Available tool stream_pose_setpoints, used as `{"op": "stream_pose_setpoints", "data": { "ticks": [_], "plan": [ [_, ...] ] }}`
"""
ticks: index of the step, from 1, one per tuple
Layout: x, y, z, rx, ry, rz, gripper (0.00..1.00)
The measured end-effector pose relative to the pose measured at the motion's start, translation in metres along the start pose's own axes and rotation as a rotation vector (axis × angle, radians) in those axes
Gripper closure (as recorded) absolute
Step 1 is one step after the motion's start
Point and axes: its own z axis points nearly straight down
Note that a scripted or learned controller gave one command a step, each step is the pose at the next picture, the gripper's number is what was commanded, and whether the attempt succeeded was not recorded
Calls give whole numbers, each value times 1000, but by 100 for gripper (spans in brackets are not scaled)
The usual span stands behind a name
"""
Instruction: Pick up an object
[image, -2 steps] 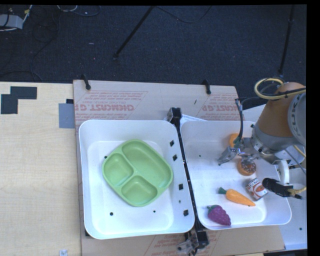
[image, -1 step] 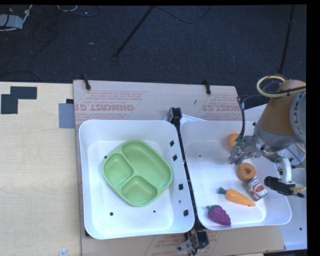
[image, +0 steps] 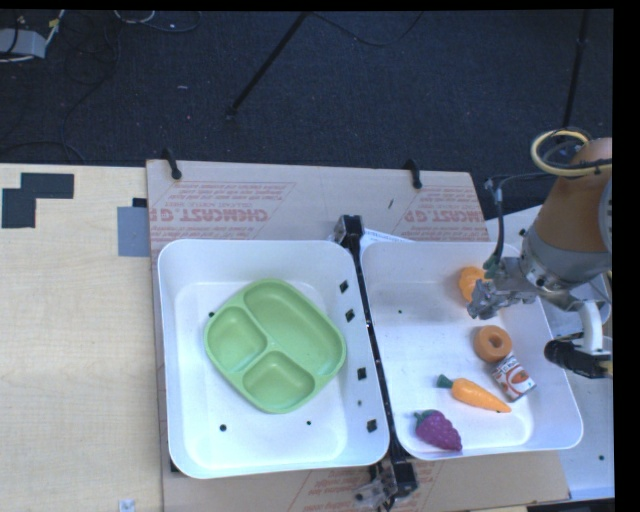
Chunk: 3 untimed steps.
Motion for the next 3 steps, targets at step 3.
{"op": "stream_pose_setpoints", "data": {
  "ticks": [3],
  "plan": [
    [61,-11,-56,2,3,-3,100]
  ]
}}
